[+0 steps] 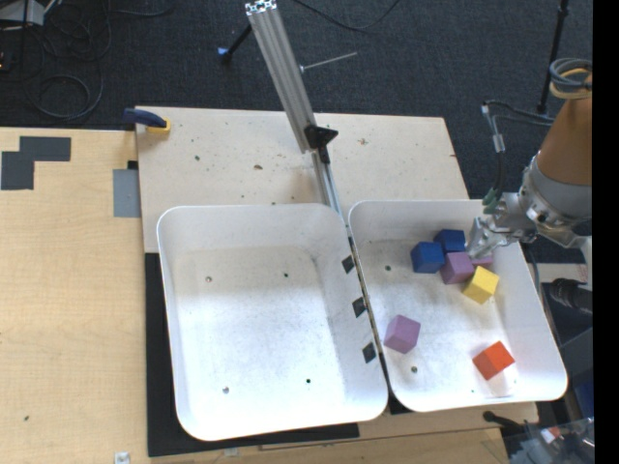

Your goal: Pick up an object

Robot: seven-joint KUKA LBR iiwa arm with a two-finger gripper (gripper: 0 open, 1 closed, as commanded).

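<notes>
The right bin point(542, 375) holds several small blocks. Two blue blocks point(427, 256) lie near its far side, with a purple block point(456, 268) and a yellow block point(481, 284) just right of them. Another purple block point(401, 333) lies toward the bin's left, and an orange block point(494, 360) sits near the front right corner. My gripper point(483, 241) hangs over the bin's far right part, directly above the purple and yellow blocks, its fingers pointing down. I see nothing between them.
The left bin point(193, 259) lies beside the right one, parted from it by a divider with black clips point(358, 305). A slanted aluminium bar point(290, 75) rises behind the bins. A blue and yellow clamp point(147, 120) lies at the board's far left corner.
</notes>
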